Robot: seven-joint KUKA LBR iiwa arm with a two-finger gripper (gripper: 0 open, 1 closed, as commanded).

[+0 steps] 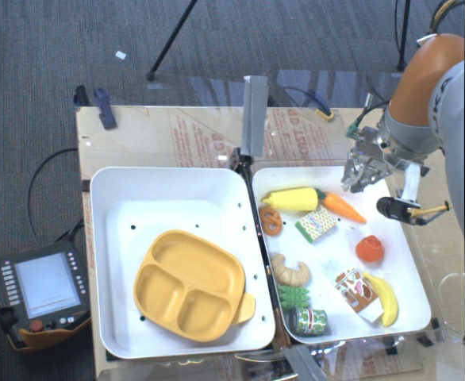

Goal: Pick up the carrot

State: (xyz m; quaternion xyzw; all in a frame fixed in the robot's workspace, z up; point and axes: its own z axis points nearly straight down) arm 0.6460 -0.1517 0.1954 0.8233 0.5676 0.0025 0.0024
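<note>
- Carrot [343,207] lies in the right bin [413,272], upper part, between the yellow corn [290,199] and the tomato [369,249].
- My gripper [358,182] hangs just above the carrot's upper end, fingers slightly apart, nothing between them.
- Yellow tray [189,284] sits in the left bin [121,205].
</note>
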